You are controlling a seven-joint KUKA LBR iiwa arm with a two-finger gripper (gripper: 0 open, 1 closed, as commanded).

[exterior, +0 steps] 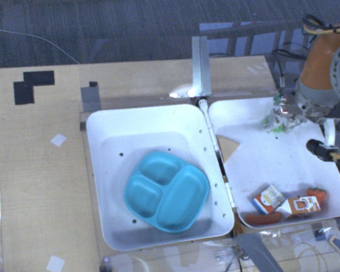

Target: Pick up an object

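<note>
Pale wood tabletop (43, 194) stretches across the scene, carrying two shallow white bins side by side, with dark grey flooring beyond the far edge. Over in the left bin (107, 145), a blue divided plate (167, 190) lies flat near the middle, three compartments facing up, well apart from the action. The right bin (246, 172) is where things are busy: along its near edge sits a little cluster of toy food, a small white-and-blue carton (269, 198) tilted on its side, a red sausage (263, 218) just below it against the rim, an orange box (303, 205) lying flat next to that, and a small red-orange piece with a green top (317, 194) touching the box's right end. The arm (326, 70), grey with its orange band, comes in from the right, and its hand (282, 114) is down at the far right corner of the right bin. There's something small and greenish (276, 124) right at the hand, too blurred to name. Whether that hand is spread or pressed together can't be told from this angle. The food cluster lies well apart from the hand, toward the near side of the same bin, with bare white floor between them.
</note>
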